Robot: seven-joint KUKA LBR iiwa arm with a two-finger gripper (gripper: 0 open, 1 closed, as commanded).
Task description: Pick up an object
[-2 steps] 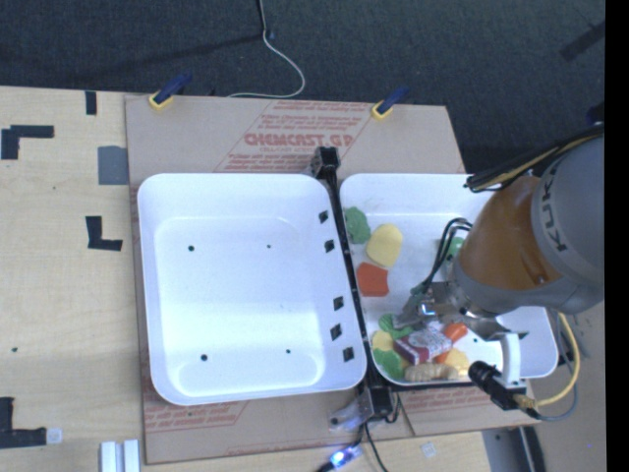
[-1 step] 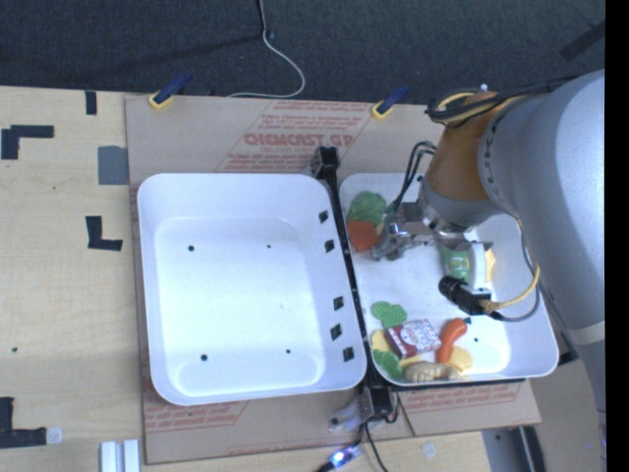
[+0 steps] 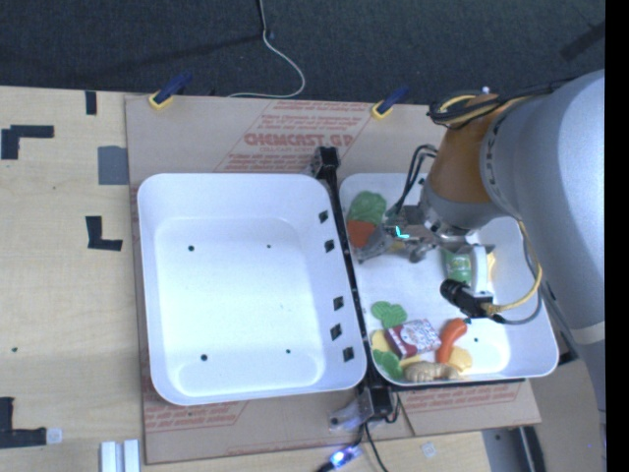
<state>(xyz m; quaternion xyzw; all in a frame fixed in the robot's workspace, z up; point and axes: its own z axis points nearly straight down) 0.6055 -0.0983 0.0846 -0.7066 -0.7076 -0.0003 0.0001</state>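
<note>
**Camera view: arm down in the right bin, toys piled at its near edge**

Camera view looks down on two shallow white bins with rounded corners, smooth plastic, sitting on a brown cardboard sheet (image 3: 295, 131) on the light wood table (image 3: 59, 293). The left bin (image 3: 157, 214) has just a few small dark dots on its floor. The right bin (image 3: 526, 347) holds small toy-food bits: a green leafy piece (image 3: 368, 206) with a red-orange piece (image 3: 362, 232) touching it near the far left corner, and a cluster along the near edge with a green leaf shape (image 3: 389, 314), a red-and-white patterned packet (image 3: 411, 336), an orange carrot-like stick (image 3: 452, 334) and yellowish lumps (image 3: 432, 368).

The grey arm comes in from the right, orange band (image 3: 462, 160) up top, wrist bent downward over the right bin's far half. The gripper (image 3: 393, 242) sits just beside the red-orange piece, pointing toward the left wall. Whether the jaws are open or closed, can't tell, too blurry and dark there. A black cable (image 3: 472, 303) loops off the wrist.
</note>
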